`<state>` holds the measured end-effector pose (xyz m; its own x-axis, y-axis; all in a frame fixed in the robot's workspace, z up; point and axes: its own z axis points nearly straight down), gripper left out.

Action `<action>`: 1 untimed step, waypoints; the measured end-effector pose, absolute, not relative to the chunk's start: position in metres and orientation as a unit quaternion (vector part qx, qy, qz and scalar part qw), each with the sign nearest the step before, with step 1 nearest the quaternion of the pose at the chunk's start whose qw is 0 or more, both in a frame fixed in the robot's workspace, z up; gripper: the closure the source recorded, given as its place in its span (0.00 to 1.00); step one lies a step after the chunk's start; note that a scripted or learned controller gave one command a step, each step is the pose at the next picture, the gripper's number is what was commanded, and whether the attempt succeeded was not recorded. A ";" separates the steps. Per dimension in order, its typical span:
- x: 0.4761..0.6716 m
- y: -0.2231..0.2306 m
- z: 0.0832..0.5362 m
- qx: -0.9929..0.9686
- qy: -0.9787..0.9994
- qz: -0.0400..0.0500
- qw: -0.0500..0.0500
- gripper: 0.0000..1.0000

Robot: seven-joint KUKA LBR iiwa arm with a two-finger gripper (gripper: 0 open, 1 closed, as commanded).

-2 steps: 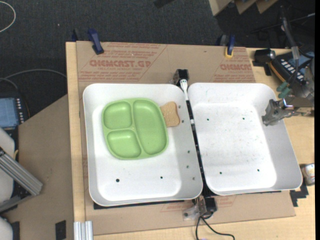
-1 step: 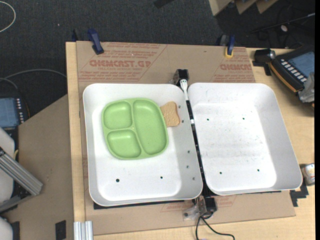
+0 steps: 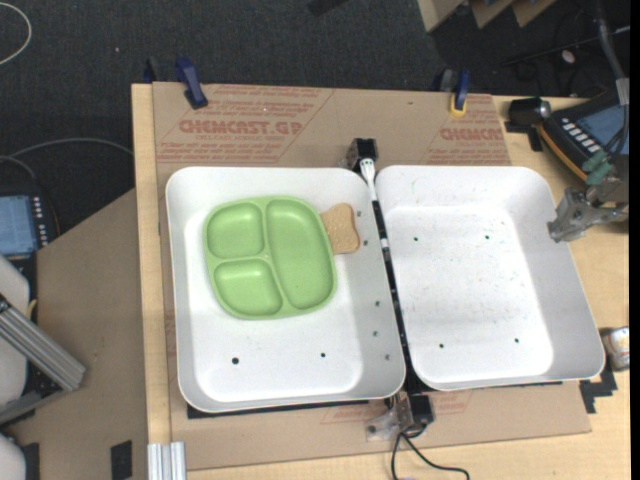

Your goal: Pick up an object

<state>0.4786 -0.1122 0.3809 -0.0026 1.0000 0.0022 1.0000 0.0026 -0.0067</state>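
Observation:
A green three-compartment plate (image 3: 269,257) lies flat in the left bin (image 3: 280,373), towards its back half. A small tan piece that looks like a slice of bread (image 3: 341,228) rests against the plate's right rim, near the divide between the bins. My gripper (image 3: 572,218) hangs at the right bin's (image 3: 480,298) far right rim, well away from both objects, and nothing shows in it.
The bins sit on a cardboard sheet (image 3: 260,118) held by blue clamps at the back. A black cable and connector (image 3: 364,154) run along the seam between the bins. Tools and a device (image 3: 580,133) lie at the back right of the bench.

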 end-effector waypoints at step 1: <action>0.513 -0.173 0.424 -0.709 -0.706 -0.001 -0.005 1.00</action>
